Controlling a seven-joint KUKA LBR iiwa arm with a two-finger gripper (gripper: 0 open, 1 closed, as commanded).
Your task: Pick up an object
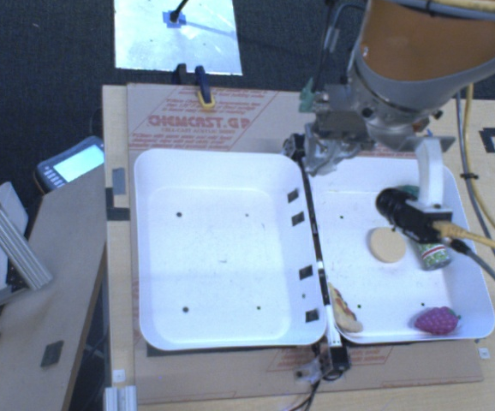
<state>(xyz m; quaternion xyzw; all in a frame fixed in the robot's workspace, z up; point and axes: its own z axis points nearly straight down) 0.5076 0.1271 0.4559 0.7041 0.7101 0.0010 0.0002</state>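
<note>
The gripper (pixel 329 148) hangs over the right bin (pixel 479 302) – finger state cannot be told – and the soft, light raspberry toy (pixel 436 319) is best pinched across its middle.

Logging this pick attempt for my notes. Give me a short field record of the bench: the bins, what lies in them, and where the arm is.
left bin: white, shallow
right bin: holds the items
tan disc: middle of right bin
pink berry-like toy: near right corner
small jar: right of the disc, partly behind the black camera mount
tan piece: by the divider, near edge
arm: above right bin's far edge
tool: at far left corner of right bin
</note>
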